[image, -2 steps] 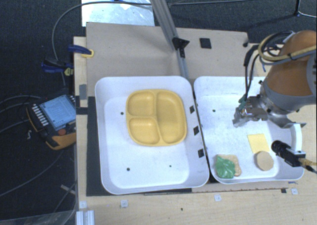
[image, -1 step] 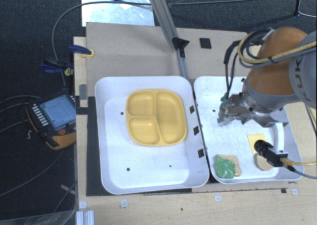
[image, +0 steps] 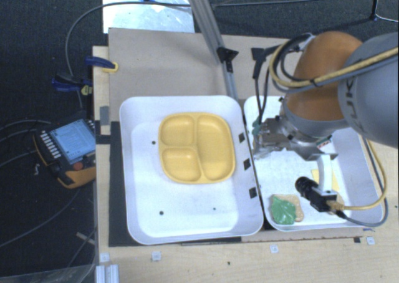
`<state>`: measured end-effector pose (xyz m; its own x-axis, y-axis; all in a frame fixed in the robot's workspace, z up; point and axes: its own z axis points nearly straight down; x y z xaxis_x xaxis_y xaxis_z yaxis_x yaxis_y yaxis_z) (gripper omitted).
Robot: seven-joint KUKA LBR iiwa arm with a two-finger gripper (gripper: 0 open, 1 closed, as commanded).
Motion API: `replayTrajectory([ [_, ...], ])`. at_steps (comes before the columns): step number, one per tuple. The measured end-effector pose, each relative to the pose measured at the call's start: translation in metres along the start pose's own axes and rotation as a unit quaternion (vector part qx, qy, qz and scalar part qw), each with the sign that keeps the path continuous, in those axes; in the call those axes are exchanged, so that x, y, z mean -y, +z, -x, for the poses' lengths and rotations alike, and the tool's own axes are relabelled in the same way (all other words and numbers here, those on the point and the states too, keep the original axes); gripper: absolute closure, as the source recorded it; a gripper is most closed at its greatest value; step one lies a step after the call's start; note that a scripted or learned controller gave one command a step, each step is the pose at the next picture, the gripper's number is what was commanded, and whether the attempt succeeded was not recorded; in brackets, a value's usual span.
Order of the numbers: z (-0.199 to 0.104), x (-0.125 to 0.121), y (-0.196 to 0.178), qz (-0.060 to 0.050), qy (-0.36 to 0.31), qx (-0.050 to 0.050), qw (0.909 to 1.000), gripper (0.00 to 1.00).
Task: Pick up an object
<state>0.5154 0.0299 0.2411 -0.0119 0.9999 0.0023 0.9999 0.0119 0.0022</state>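
A yellow three-compartment plate (image: 197, 147) lies in the left white bin (image: 142, 213). In the right bin (image: 368, 163), a green object on a tan piece (image: 285, 209) rests at the front left corner, and a yellow flat piece (image: 334, 180) shows just past the arm. My gripper (image: 267, 136) hangs over the right bin's left side, near the divider between the bins, behind the green object. The wrist and orange band cover its fingers from above.
A grey pole (image: 209, 23) slants across the back of the bench. Cables (image: 361, 202) loop over the right bin's front right. A blue-screened device (image: 70, 143) and clamps (image: 93, 63) lie off the bench's left edge.
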Motion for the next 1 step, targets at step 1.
replayTrajectory([
  [1,-0.0489,-0.0021,0.0103,-0.001,0.001,0.000,1.0000,1.00],
])
